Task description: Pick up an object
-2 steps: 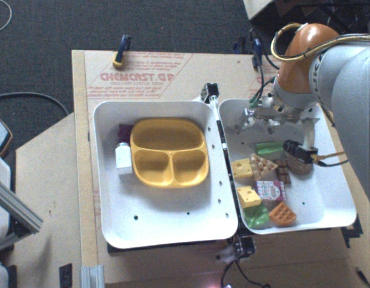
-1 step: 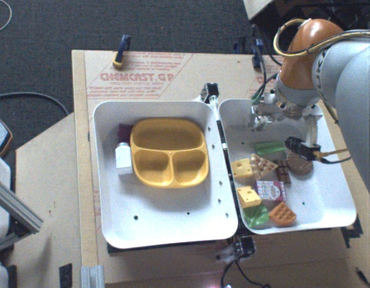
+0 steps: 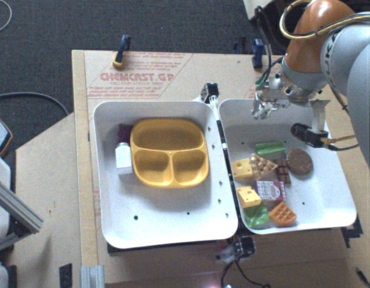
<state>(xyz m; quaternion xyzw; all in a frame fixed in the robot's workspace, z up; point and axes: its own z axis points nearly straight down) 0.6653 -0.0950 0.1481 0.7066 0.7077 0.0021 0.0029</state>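
Observation:
My gripper [image 3: 264, 108] hangs over the far left part of the right bin [image 3: 334, 191], open with nothing between its fingers. Several toy foods lie in the bin in front of it. Closest is a green piece [image 3: 270, 147], with a round brown cookie [image 3: 299, 161] to its right. Below them are a yellow cheese wedge [image 3: 243, 168], a tan cracker [image 3: 262, 165] and a maroon packet [image 3: 270, 191]. Near the front wall lie a second cheese piece [image 3: 249, 196], a green item [image 3: 256, 216] and an orange waffle [image 3: 282, 214].
The left bin [image 3: 107, 179] holds a yellow divided plate [image 3: 170, 152], a small white bottle [image 3: 123, 158] and a dark purple item [image 3: 125, 131] beside it. A black part on the arm [image 3: 307, 135] juts over the right bin's far right side.

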